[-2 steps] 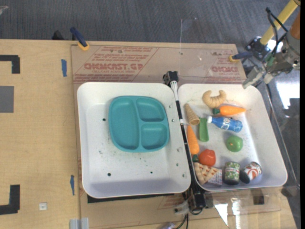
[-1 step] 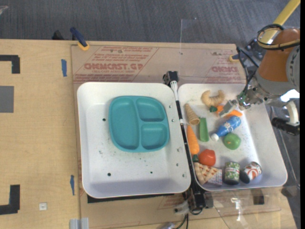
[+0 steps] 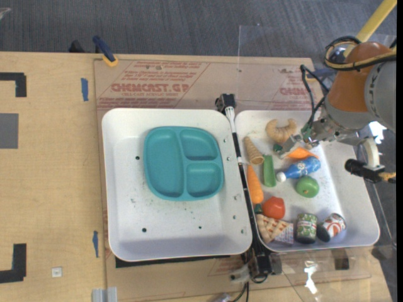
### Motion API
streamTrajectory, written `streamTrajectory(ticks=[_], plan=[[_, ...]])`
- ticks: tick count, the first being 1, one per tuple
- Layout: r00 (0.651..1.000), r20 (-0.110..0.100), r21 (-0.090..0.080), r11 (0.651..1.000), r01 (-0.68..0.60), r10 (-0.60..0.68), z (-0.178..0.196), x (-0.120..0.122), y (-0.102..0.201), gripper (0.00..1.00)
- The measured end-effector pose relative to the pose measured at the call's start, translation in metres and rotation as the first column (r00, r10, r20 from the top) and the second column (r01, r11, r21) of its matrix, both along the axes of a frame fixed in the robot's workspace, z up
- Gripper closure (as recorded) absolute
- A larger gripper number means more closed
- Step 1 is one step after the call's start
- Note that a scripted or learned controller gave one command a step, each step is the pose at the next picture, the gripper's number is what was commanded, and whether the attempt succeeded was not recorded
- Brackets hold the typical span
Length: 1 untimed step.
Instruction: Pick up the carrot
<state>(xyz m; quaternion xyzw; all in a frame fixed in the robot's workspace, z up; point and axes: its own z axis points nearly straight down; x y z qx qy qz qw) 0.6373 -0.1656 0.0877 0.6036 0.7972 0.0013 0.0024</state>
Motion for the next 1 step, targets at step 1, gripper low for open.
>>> streamTrajectory(ticks=[1], plan=[[1.000, 0.010, -0.004, 1.000, -0.002, 0.002, 0.0138, 0.0029, -0.0009, 1.00]])
